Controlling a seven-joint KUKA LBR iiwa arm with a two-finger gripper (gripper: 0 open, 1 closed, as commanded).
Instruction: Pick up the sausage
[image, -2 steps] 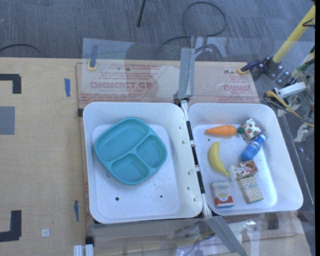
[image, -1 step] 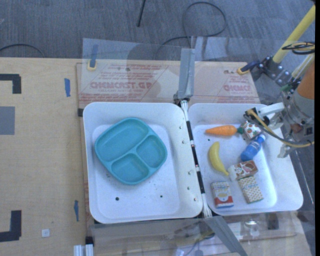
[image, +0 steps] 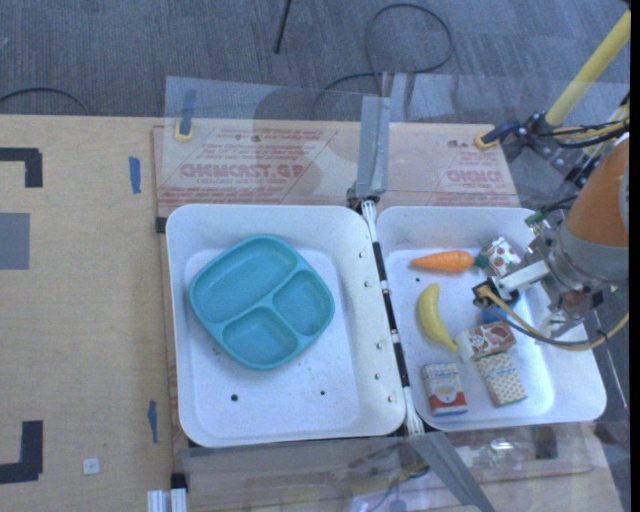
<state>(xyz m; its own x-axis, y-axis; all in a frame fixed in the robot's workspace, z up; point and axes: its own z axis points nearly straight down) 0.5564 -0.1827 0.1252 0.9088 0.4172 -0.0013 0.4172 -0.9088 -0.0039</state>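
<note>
The right bin (image: 570, 400) holds an orange carrot (image: 442, 262), a yellow banana (image: 433, 316) and several small food cartons. My gripper (image: 566, 300) hangs over the bin's right side, beneath the grey wrist with its orange band. It is to the right of the banana and just above a reddish-brown carton (image: 491, 340). A small white, red and green carton (image: 500, 254) lies to the left of the wrist.
A teal divided plate (image: 262, 300) lies in the left bin (image: 200, 400). A tan patterned carton (image: 503, 378) and an orange-and-white carton (image: 445, 388) sit near the right bin's front wall. A yellow cable loops low beside the gripper.
</note>
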